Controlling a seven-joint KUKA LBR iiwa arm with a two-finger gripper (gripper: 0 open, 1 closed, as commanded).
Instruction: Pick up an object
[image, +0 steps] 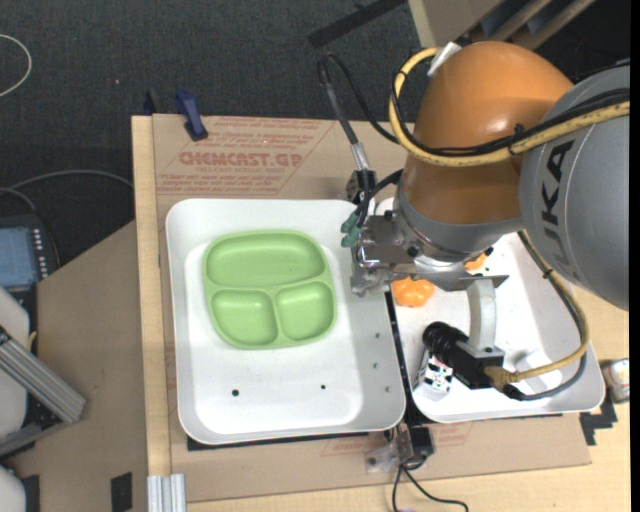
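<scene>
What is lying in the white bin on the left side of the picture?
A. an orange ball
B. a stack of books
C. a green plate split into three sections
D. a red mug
C: the left bin holds a green plate with one long section across the top and two smaller ones below it, lying flat on the bin's floor.

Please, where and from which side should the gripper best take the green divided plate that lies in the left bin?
Probably at its rim. The green divided plate lies flat, facing up, in the left bin, apart from the bin walls. It looks too broad to span, so come straight from above and close the jaws over one raised outer edge, perhaps the right one, nearest the arm.
</scene>
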